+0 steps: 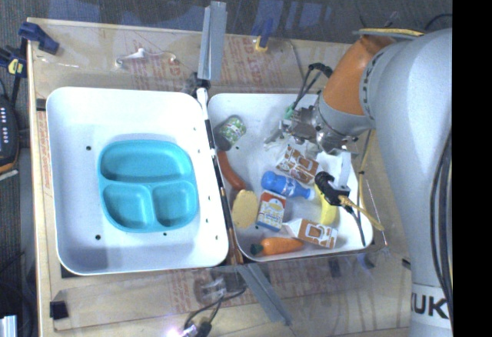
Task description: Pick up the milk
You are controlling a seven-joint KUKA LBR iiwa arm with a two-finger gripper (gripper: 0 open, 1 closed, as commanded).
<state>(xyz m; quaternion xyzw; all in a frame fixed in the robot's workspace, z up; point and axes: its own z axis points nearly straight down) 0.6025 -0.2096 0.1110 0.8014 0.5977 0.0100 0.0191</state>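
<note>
Hovering just above the milk (pixel 299 164), the gripper (pixel 301 137) hides whether its jaws are open.

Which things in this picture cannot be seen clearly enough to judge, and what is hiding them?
- Gripper, camera view: the grey wrist covers it, so its finger state is unreadable.
- Brown carton: its upper end is hidden under the gripper; print too small to read.
- Which carton is the milk: labels on the small carton and lying carton are too small.
- Right bin: its far right rim is covered by the arm.
</note>
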